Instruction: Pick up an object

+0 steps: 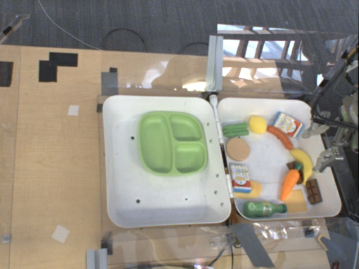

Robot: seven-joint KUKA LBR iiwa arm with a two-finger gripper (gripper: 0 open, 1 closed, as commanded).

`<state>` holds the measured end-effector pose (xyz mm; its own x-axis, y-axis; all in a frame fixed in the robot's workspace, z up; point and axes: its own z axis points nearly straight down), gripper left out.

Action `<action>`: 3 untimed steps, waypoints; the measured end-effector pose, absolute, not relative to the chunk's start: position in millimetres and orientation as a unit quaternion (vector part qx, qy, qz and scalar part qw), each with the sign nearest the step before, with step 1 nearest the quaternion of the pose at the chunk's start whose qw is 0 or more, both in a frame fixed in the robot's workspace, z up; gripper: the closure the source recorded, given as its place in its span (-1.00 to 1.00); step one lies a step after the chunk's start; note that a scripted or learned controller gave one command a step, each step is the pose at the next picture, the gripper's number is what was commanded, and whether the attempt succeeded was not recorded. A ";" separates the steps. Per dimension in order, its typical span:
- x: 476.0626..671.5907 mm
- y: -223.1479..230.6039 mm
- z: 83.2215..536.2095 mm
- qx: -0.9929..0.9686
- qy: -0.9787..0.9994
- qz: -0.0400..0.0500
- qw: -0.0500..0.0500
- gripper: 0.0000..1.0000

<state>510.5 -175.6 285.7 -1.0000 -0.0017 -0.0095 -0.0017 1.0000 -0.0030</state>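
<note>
The right bin [263,106] holds several toy foods: a yellow lemon [257,125], a green vegetable [235,129], a red sausage [279,137], a tan round disc [238,149], a banana [303,162], a carrot [289,182], a brown chocolate bar [313,190], a green bottle [263,208] and two small cartons [287,124] [240,174]. My gripper [327,159] hangs over that bin's right rim, just right of the banana. It sits apart from the objects, and nothing shows in it.
In the left bin [123,195] lies a green divided plate [171,143]. A metal divider [220,150] separates the bins. The arm's dark cables and body [336,94] crowd the right edge. Tan bench surface [50,150] lies to the left.
</note>
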 end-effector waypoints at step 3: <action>501.5 -164.4 91.2 -0.113 0.994 -0.004 0.010 -1.00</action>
